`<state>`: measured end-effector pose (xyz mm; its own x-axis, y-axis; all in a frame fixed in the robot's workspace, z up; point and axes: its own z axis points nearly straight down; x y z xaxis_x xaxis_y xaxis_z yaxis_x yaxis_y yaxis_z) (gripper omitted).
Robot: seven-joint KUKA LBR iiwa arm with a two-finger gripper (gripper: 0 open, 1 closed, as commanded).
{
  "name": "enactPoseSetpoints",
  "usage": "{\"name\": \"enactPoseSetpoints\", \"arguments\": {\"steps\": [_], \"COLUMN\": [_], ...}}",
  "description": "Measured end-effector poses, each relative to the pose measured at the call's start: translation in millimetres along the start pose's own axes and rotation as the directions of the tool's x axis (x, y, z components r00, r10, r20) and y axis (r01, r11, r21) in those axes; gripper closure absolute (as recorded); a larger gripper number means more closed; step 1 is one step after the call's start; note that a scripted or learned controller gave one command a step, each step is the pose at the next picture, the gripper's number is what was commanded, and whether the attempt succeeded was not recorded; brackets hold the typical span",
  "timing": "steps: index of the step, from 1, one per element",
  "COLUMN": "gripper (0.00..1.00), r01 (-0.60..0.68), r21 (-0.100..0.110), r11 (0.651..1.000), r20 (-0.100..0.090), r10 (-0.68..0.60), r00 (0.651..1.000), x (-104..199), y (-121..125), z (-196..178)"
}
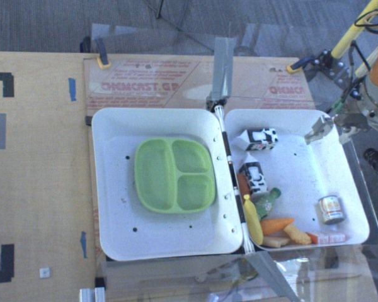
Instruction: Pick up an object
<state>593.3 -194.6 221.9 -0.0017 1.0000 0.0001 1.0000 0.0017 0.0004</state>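
Observation:
The right bin (pixel 302 168) holds several small items. A black-and-white cow-patterned carton (pixel 262 138) lies near its back left, and a second one (pixel 254 177) sits below it by the divider. Along the front lie a green pepper-like toy (pixel 266 200), a yellow banana (pixel 252 220), an orange carrot (pixel 276 224) and a yellow-orange piece (pixel 297 233). A small metal can (pixel 331 209) rests at the front right. My gripper (pixel 331 134) hovers over the bin's back right corner, open, with nothing between its fingers, well apart from every item.
A green divided plate (pixel 174 175) lies in the left bin (pixel 113 168). A red-and-white tube (pixel 331 238) lies against the right bin's front wall. A grey post (pixel 222 74) stands behind the divider. Yellow-handled gear and cables (pixel 349 39) crowd the back right.

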Motion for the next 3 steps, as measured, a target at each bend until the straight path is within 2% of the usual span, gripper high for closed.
{"name": "enactPoseSetpoints", "arguments": {"steps": [1, 2, 3], "gripper": [0.00, 0.00, 0.00], "r01": [0.319, 0.472, 0.451], "r21": [-0.007, 0.000, -0.029], "r11": [0.948, 0.881, 0.892], "r20": [0.005, -0.001, 0.017], "r10": [-0.319, -0.472, -0.451], "r00": [0.948, 0.881, 0.893], "x": [57.9, 113.2, 80.4], "y": [-29.2, -84.3, -32.6], "z": [112.9, 37.2, 111.1]}}
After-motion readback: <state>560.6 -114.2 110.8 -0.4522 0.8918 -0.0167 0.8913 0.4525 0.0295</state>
